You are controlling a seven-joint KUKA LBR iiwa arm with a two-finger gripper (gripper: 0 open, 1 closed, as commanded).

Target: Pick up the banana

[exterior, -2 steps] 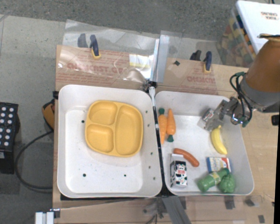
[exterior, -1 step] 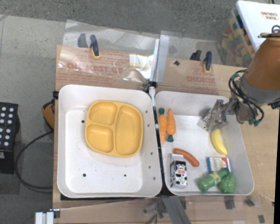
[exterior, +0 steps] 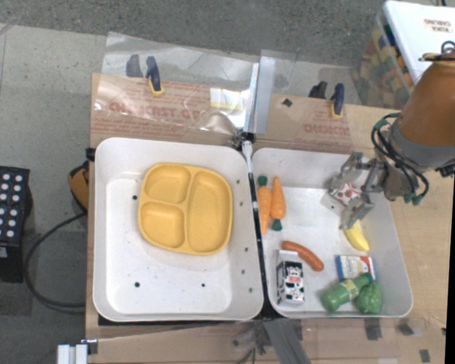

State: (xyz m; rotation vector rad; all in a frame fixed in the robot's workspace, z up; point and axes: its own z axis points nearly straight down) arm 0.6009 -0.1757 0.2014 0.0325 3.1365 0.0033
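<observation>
A robotics lab or test cell is indicated, not a home or kitchen. Two shallow white bins point(exterior: 101, 231) are set side by side on a wooden bench point(exterior: 431, 251), w/ clear plastic sheeting point(exterior: 181, 67) held at the back by blue clamps point(exterior: 152, 73). A grey industrial arm w/ orange band point(exterior: 436, 98) is seen at the right. Toy food, e.g. carrots point(exterior: 271, 203), a sausage point(exterior: 303, 255) and broccoli point(exterior: 351, 295), is laid out as test objs. A black cable point(exterior: 51, 240) is run over a bare concrete floor point(exterior: 41, 89) beside a perforated black block point(exterior: 2, 202)
</observation>
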